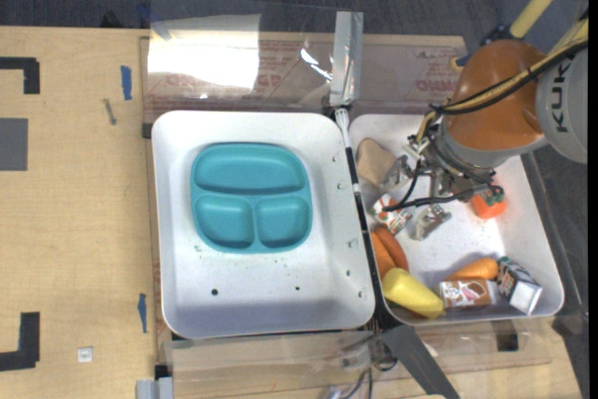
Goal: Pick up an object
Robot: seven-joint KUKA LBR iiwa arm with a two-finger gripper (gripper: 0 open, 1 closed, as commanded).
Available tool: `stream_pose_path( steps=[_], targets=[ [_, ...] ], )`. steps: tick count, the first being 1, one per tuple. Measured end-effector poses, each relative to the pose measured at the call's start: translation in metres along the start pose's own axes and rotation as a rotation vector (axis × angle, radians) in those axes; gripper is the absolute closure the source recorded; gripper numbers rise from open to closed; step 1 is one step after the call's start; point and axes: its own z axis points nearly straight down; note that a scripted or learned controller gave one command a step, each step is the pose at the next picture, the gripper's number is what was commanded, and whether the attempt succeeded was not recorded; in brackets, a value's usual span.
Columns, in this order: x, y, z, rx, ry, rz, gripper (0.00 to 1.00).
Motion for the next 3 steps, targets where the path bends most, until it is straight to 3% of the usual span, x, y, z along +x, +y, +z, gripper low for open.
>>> stream_pose_path(
  steps=[1, 2, 3],
  targets=[
    [-0.044, -0.072, -0.047, 0.001, 0.000, 0.246, 0.00],
    [0.060, -0.095, 0.001, 0.000, 0.008, 0.181, 0.00],
    [0.052, -0.065, 0.001, -0.002, 0.006, 0.170, 0.00]
  ],
)
